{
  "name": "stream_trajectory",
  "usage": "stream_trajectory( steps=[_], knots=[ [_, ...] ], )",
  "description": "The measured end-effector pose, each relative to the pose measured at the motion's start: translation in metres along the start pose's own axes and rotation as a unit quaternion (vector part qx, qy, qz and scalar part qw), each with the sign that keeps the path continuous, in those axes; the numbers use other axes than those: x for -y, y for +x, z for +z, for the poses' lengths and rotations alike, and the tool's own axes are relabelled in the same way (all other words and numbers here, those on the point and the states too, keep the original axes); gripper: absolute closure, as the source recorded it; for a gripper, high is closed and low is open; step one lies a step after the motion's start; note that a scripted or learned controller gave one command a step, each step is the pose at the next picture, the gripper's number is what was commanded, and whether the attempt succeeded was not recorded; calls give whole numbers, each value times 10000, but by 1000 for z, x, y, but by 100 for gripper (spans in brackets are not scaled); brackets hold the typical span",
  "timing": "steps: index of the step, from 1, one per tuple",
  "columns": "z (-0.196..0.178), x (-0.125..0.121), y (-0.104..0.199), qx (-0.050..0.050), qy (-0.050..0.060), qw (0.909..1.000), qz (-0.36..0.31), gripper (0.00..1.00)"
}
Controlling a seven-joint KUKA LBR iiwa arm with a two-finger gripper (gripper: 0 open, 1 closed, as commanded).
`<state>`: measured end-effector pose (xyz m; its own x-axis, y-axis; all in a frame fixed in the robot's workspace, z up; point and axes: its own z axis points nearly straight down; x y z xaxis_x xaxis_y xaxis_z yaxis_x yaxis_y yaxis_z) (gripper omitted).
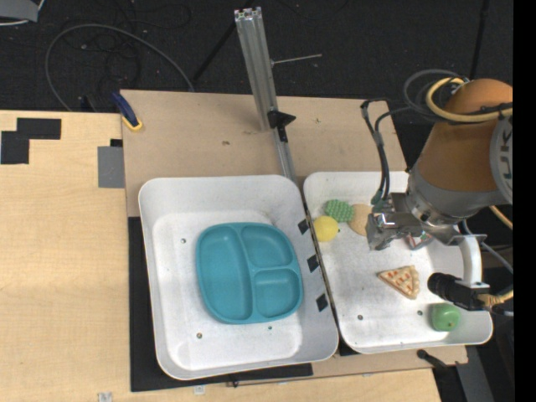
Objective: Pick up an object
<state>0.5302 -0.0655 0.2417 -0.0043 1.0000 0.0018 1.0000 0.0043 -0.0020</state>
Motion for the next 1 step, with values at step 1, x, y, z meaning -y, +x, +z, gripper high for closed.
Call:
stream_trajectory(
  steps=[1],
  knots=[
    [-6,-17,47,1,-4,10000,-2,100]
  ],
)
